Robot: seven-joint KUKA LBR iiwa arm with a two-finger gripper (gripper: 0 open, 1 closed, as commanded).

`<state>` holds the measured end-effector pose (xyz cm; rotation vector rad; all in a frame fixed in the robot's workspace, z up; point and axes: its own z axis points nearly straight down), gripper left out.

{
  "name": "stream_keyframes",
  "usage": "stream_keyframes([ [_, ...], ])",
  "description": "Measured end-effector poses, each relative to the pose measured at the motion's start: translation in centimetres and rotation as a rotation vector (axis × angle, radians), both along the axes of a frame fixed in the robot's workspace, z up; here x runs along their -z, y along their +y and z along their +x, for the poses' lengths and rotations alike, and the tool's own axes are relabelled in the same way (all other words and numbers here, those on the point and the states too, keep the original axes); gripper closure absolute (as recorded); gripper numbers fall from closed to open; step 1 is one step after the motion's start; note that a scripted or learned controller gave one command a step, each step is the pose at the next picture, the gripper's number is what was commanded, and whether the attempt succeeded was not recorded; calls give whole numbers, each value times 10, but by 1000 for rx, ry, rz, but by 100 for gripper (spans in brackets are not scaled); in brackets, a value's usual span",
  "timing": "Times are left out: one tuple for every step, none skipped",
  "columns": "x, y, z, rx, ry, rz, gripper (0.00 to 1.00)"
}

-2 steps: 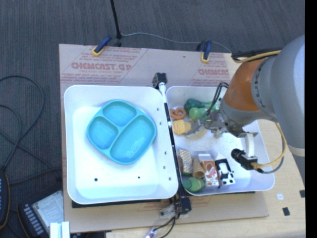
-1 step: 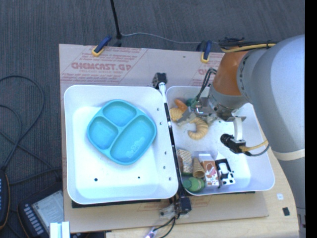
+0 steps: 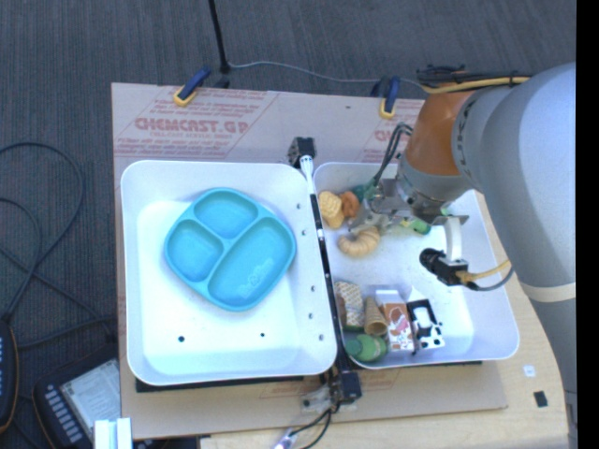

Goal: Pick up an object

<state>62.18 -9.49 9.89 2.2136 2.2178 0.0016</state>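
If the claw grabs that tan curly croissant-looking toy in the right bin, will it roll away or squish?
The tan, crescent-shaped croissant toy probably won't roll far, since its curved, ridged body lies flat on the white right bin. It looks like small play food, so likely light. Whether it squishes can't be told. Its rounded shape could slip sideways out of the claw.

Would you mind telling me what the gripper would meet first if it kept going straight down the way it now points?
Most likely the tan croissant-shaped toy in the right bin, since the gripper hangs just above it; depth is hard to judge, so the orange toy beside it is possible.
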Motion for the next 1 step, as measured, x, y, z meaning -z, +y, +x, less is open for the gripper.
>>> stream_keyframes([
  [-133,43,-1,0,4,3,100],
])
